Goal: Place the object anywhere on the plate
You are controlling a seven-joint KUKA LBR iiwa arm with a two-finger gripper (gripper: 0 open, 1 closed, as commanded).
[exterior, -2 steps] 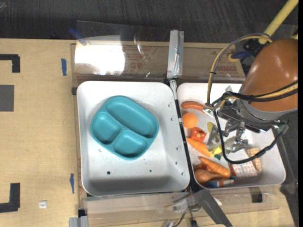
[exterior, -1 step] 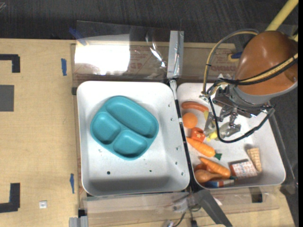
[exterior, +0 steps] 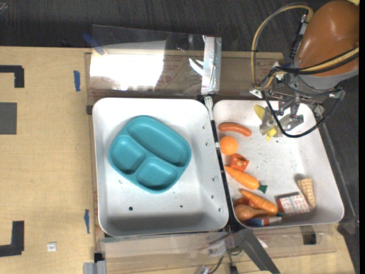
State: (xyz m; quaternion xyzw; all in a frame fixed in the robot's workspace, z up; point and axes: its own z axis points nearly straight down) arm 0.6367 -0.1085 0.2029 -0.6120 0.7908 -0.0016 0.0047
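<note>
A teal divided plate [exterior: 150,152] lies in the left white bin [exterior: 114,210]. My gripper [exterior: 283,120] hangs over the far part of the right bin [exterior: 328,170], open, its two fingers standing apart. A small yellow object [exterior: 264,115] lies in the bin right at the left finger [exterior: 269,125], partly hidden by it; I cannot tell whether they touch. Nothing shows between the fingers. The plate's three compartments hold nothing.
Toy foods crowd the right bin's left side and front: a red sausage [exterior: 234,129], an orange [exterior: 228,145], a red piece [exterior: 239,162], two carrots [exterior: 244,178], a brown lump [exterior: 246,212], a small box [exterior: 292,204] and a waffle piece [exterior: 308,191].
</note>
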